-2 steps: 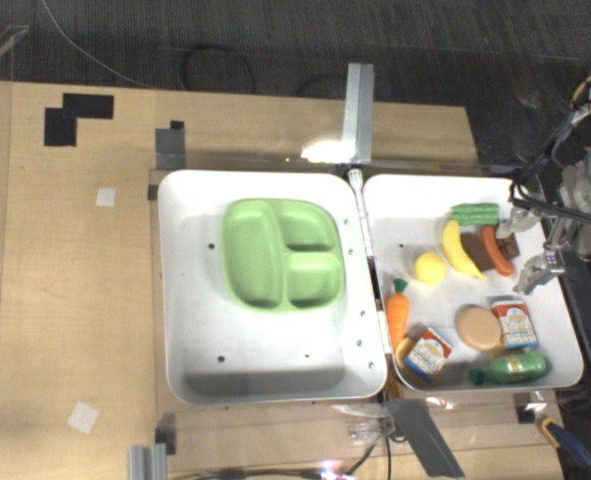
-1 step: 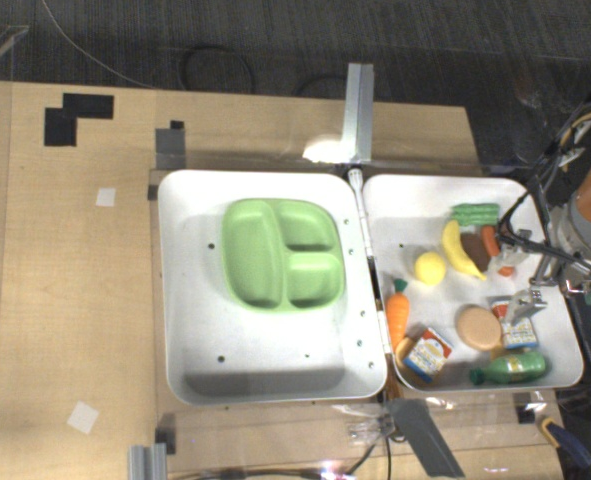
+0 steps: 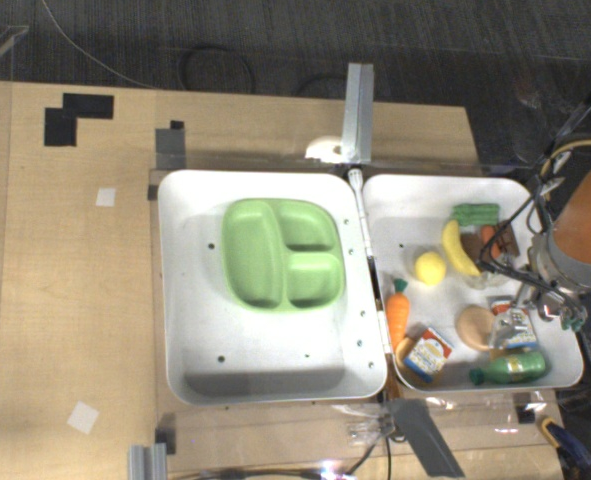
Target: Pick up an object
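The right bin serves as the landmark. Inside it, a banana lies near its middle, with a small lemon just beside the banana on the side toward the left bin. A green block sits toward the right bin's far wall. A carrot lies along the wall that the two bins share, and a small colourful carton lies at the carrot's near end. A green bottle lies on its side along the right bin's near wall. A round tan thing, perhaps a bread roll, lies between the carton and the bottle.

The arm reaches over the right bin's outer edge. Its pincer hangs low just beside the tan roll, above the bottle; whether it is spread or pressed together cannot be told, since cables and metal parts clutter it.

The left bin holds a green divided plate. Both bins rest on the wooden tabletop.
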`<state>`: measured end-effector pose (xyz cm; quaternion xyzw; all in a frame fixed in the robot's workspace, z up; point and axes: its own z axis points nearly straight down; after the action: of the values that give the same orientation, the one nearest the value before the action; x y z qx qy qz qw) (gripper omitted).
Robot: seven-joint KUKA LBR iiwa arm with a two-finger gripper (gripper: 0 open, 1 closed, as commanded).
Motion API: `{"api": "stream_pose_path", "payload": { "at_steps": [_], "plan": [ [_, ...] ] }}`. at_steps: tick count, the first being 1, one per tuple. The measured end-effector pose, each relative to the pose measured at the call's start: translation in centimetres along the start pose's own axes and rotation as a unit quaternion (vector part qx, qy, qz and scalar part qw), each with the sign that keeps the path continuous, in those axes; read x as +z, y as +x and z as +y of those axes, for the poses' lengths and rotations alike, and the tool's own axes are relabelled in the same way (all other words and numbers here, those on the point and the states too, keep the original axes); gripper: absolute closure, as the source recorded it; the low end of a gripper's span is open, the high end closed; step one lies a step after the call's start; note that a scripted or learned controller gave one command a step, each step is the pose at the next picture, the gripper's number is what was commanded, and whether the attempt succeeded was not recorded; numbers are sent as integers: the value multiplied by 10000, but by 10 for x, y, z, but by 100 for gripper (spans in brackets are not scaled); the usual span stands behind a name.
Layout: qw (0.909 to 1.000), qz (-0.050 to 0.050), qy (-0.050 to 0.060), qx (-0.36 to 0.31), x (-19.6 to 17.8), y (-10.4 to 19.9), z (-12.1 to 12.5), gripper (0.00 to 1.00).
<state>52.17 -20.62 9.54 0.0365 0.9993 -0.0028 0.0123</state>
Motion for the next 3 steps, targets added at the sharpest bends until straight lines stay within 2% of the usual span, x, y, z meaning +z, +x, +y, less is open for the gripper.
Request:
{"api": "stream_pose_path", "payload": {
  "at_steps": [1, 2, 3],
  "plan": [
    [9999, -99, 9, -43, -4, 20, 0, 0],
    [9994, -16, 9, 337, 0, 29, 41, 0],
    [9951, -5, 0, 993, 1, 33, 87, 0]
  ]
}}
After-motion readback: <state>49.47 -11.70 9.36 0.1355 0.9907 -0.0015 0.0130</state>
